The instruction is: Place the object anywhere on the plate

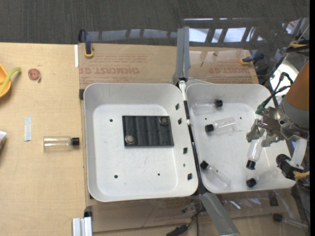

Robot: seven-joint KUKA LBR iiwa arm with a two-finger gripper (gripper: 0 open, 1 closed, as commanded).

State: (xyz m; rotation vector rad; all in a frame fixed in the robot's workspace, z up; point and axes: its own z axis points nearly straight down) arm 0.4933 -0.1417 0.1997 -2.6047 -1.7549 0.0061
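Gripper (260, 140) over right bin (235, 89), fingers apparently pinching a clear black-capped vial (253, 154), hanging upright, cap down. Dark plate (147, 131) sits in left bin (98, 146), w/ nothing from the vial on it.

Arm (300, 100) cut off by right picture edge; only wrist part visible. Orange bowl (4, 80) at table's left edge cropped by frame. Gripper (261, 134) over right bin's (231, 90) right wall hides part of clear vial (253, 154).
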